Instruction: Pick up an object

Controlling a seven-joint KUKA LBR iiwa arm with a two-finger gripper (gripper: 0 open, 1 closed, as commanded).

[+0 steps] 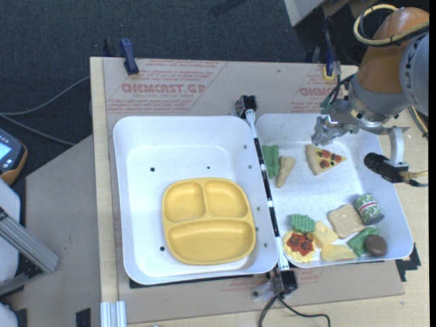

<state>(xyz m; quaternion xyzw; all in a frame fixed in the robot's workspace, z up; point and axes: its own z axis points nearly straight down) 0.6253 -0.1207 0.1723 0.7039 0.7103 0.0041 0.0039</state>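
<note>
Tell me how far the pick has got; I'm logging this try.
Done: the arm has reached into the right bin, its pincer just above the pizza slice. In hand: nothing visibly lifted; the slice lies on the bin floor. Left: the grasp and the lift.

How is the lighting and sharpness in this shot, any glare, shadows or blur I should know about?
Camera view: even, soft overhead light, with mild glare on the white bins' floors and faint shadows under the yellow tray. The toy foods are soft in focus, so small details on the pizza slice blur. The tool is slightly smeared. The dark carpet at the top is underexposed.
</note>
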